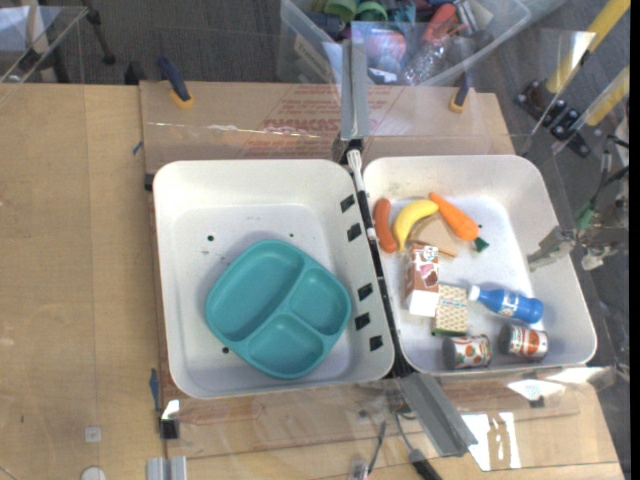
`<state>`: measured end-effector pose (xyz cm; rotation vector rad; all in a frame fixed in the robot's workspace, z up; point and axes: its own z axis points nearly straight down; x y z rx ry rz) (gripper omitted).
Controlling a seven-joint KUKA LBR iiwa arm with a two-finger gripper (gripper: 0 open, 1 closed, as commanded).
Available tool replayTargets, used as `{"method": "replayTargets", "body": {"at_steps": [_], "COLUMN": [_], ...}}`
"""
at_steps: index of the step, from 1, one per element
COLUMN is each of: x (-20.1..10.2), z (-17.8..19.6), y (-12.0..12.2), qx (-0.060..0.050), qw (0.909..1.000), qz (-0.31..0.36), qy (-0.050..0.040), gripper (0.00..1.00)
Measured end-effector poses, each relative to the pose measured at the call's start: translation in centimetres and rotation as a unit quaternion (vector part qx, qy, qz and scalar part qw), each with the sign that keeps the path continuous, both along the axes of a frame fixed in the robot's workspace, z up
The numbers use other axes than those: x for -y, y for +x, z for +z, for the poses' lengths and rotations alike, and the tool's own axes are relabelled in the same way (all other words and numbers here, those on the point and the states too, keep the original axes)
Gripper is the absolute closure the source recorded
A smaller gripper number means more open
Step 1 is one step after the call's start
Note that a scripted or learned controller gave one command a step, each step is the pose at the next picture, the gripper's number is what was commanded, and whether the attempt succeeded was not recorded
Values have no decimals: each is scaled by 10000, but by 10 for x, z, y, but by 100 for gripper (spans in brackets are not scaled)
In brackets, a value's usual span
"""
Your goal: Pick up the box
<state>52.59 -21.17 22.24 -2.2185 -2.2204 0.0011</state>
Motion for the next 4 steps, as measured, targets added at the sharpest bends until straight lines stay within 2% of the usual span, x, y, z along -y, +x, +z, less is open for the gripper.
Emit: {"method": "replayTargets", "body": {"at_steps": [1,2,3,4], "x": [-42,-93,-113,-113], "z": [-75,-131,-133,-122], "y": [13,62,96,96], "qx": [-4,49,64,69], "qw": [9997,9997,9976,9977], "qz": [-252,254,-691,-675], "qy": [-2,-19,-29,-43], "gripper": [0,0,0,100]}}
